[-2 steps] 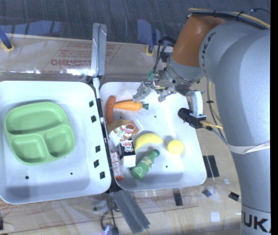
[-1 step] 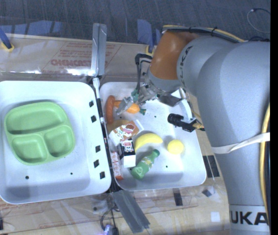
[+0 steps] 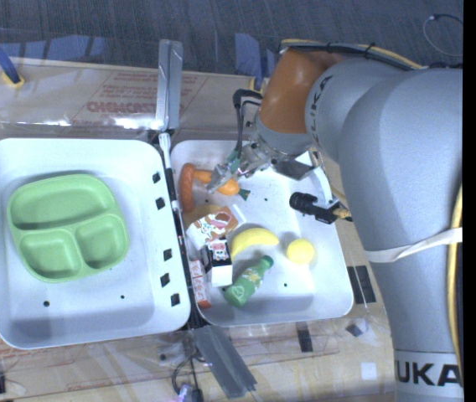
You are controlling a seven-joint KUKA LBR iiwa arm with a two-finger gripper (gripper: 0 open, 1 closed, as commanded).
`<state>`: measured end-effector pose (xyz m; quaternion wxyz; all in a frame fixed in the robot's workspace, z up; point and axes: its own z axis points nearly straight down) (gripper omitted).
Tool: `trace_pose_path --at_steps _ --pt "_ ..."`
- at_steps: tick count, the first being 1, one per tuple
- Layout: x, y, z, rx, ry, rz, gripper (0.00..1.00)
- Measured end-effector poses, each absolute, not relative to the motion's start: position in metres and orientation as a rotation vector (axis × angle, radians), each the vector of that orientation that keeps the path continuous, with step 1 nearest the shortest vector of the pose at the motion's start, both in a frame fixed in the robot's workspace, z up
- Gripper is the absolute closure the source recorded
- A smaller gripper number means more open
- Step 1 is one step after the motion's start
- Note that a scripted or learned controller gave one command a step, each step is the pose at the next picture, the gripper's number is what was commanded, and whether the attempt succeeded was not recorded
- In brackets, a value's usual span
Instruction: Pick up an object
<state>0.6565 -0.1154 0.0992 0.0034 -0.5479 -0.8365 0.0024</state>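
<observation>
My gripper [image 3: 229, 172] hangs low over the back left part of the right bin [image 3: 330, 296]. A small orange piece [image 3: 229, 188] lies right under its tip, touching or nearly touching it. To its left an orange sausage-like thing [image 3: 188, 184] lies along the bin's left wall. Nearer the front lie a printed snack packet [image 3: 214, 223], a yellow banana [image 3: 253, 239], a lemon [image 3: 300, 250] and a green bottle [image 3: 248, 280] on its side. A small black and white box [image 3: 219, 262] sits by the bottle.
The left bin [image 3: 20, 316] holds a green divided plate [image 3: 66, 224]. The arm's big grey body covers the right bin's right side. A metal divider [image 3: 168, 90] stands between the bins at the back.
</observation>
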Motion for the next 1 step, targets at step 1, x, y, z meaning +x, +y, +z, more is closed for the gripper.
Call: trace_pose_path --at_steps 1 --pt "0.6574 -0.0802 0.2288 -1.692 -2.646 0.002 1.00"
